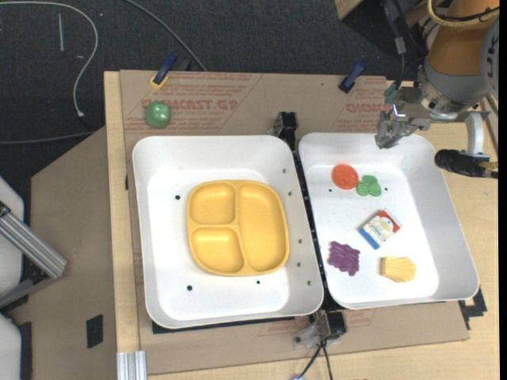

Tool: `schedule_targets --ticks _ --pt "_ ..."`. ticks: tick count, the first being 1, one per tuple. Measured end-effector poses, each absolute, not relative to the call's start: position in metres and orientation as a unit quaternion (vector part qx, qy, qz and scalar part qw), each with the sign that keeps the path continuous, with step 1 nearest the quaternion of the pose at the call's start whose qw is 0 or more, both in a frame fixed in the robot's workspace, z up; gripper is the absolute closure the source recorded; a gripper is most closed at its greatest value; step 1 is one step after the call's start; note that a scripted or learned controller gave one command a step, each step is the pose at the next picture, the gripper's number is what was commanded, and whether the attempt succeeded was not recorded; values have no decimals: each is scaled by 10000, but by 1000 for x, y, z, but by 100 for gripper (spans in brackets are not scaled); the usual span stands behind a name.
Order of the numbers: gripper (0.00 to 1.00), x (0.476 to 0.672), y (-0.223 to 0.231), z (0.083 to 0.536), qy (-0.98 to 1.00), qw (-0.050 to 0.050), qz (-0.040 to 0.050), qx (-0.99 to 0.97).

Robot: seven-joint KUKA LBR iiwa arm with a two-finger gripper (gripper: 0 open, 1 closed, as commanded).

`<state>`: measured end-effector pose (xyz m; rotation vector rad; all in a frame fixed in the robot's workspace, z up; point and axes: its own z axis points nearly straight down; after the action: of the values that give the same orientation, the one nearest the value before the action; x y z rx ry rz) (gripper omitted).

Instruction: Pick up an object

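Note:
The right white bin [444, 212] holds a red round piece [344, 176], a green piece [368, 186] touching it, a small blue and white carton [379, 229], a purple grape-like piece [344, 257] and a yellow piece [398, 269]. My gripper [389, 137] hangs over that bin's far edge, above and to the right of the red piece. Nothing shows between its tips. The arm's orange band [463, 30] is at the top right.
The left white bin [158, 212] holds a yellow divided plate [237, 227]. A green ball [158, 115] lies on the cardboard behind the left bin. Blue clamps [164, 71] [352, 76] hold the cardboard's far edge. A black fixture [285, 123] sits between the bins.

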<state>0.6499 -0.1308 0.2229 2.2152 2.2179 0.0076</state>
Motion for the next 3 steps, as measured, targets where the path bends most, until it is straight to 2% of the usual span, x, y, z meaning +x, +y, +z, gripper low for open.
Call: schedule_targets --ticks 1,3 --pt "100 651 -130 218 7076 12 5 7066" --pt "100 633 -17 236 7096 -16 6 7046"
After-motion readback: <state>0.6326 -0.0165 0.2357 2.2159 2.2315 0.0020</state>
